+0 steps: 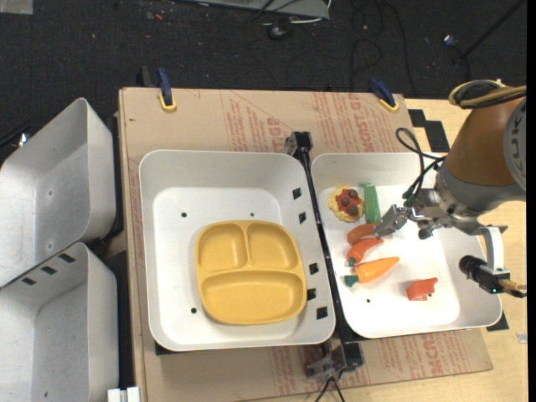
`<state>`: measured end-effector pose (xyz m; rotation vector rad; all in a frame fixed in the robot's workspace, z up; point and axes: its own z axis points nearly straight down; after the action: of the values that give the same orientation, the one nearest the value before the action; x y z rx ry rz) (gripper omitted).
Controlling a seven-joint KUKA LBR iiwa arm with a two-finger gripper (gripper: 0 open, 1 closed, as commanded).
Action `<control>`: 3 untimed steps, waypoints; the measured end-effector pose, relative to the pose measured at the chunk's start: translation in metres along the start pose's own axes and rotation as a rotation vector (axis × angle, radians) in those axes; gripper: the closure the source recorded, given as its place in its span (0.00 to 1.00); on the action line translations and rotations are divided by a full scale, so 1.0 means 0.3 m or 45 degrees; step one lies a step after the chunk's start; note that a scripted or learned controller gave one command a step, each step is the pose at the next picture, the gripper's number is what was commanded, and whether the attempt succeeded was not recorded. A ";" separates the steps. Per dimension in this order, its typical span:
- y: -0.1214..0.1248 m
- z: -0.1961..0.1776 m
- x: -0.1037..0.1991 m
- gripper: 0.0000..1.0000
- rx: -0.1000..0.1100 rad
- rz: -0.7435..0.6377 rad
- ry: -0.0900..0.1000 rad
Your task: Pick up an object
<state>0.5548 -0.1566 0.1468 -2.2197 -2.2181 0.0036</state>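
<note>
The right bin holds several toy foods. A small pizza piece and a green stick lie at its far left. A red sausage, an orange-red piece and a carrot lie in a row below them. A red chunk sits alone toward the front. My gripper hovers over the bin's middle, just right of the sausage, open, with nothing between its fingers.
The left bin holds a yellow divided tray. A black divider separates the bins. The arm's orange band hangs over the right bin's far right corner. White containers stand off the bench to the left.
</note>
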 end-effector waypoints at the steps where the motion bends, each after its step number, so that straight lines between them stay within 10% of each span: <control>1: 0.007 0.164 0.000 0.00 -0.010 0.002 0.000; 2: 0.011 0.120 -0.002 1.00 -0.017 0.002 -0.004; 3: 0.023 -0.073 0.028 1.00 -0.012 -0.005 -0.003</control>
<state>0.5620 -0.1481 0.1687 -2.2207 -2.2285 -0.0043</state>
